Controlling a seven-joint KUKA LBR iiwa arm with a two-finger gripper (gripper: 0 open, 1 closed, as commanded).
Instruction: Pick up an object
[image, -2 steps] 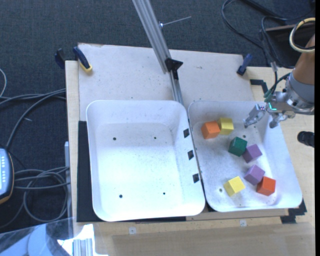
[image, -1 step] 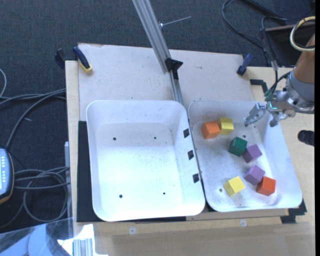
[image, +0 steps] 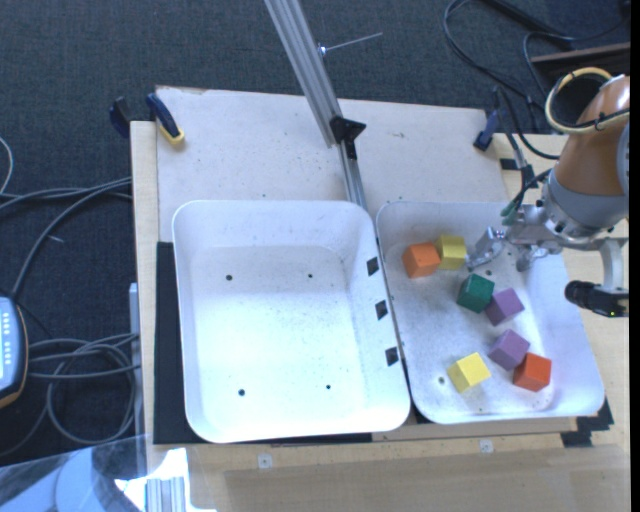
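Since the blocks look like light, stiff foam cubes, any opposite flat faces should grip fine; the green block (image: 476, 292) in the right bin (image: 560, 400) lies nearest the gripper (image: 497, 246). Fingers' spread: can't tell. Purple block (image: 505, 304) touches it, crowding one side. Left bin (image: 200, 240) shares the board surface (image: 250, 150); cables lie around on dark carpet.

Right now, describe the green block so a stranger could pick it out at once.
Look in the right bin, the one holding the blocks. Near its middle, just below the gripper, sits the green block, with a purple block touching its right side. It is the only green one; the others are orange, yellow or purple.
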